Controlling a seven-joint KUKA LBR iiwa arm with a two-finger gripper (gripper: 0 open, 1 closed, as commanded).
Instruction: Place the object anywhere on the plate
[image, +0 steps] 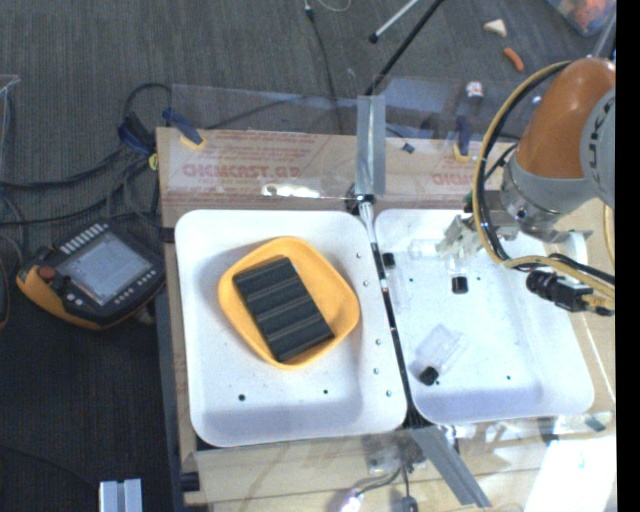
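Bench bins of smooth white plastic: grey arm (560, 130) over the right bin (540, 345), glossy yellow rounded plate (342, 292) in the left bin (200, 300) bearing the dark ribbed slab (283, 308) (placement looks done; next, withdraw clear), gripper (455, 250) above the right bin, grip unreadable.

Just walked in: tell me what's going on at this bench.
A KUKA arm reaches in over the right bin, its gripper near that bin's far left corner. The black ridged block already lies on the yellow plate in the left bin. A small clear piece sits in the right bin.
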